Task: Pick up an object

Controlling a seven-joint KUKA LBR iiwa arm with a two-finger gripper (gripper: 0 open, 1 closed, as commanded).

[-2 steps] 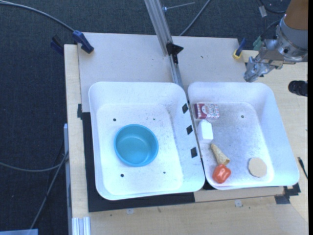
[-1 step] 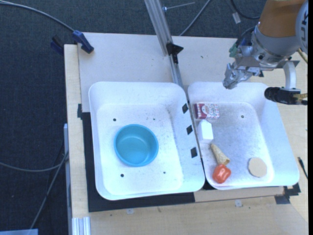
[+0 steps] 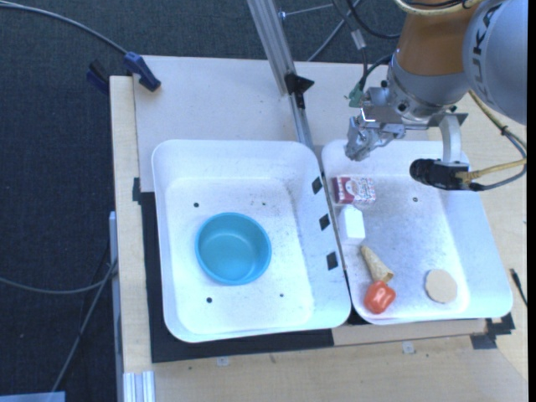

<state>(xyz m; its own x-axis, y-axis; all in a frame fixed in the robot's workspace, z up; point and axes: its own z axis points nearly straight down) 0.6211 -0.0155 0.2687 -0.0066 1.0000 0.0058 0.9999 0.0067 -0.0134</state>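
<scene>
At the far left, on the counter [image 3: 209,99], a blue clamp [image 3: 141,69] is seen at the edge, prob. put there to hold smth in place. Next comes the left bin [image 3: 167,174], w/ a blue bowl [image 3: 234,248] set in its middle, mouth up, well apart from the walls. A grey metal pole [image 3: 276,48] is seen slanting down to the spot where the 2 bins meet.

The right bin [image 3: 477,249] is where most things are kept. Along its left side a row is made: a small red & white carton [image 3: 353,191] at the top, a white block [image 3: 353,223] just below it, then a tan cone [image 3: 376,263], then a red toy pepper [image 3: 379,296] at the bottom. A round tan cookie [image 3: 440,286] is laid apart from them, near the front right.

The gripper [image 3: 362,143] is held over the top left corner of the right bin, just above the carton, so the carton is judged to be the nearest thing to be picked. Nothing is seen held by it. How wide the jaws are cannot be told, as the tips are too small & blurry.

No object is picked up yet. A drop down onto the carton is prob. what is needed next.
</scene>
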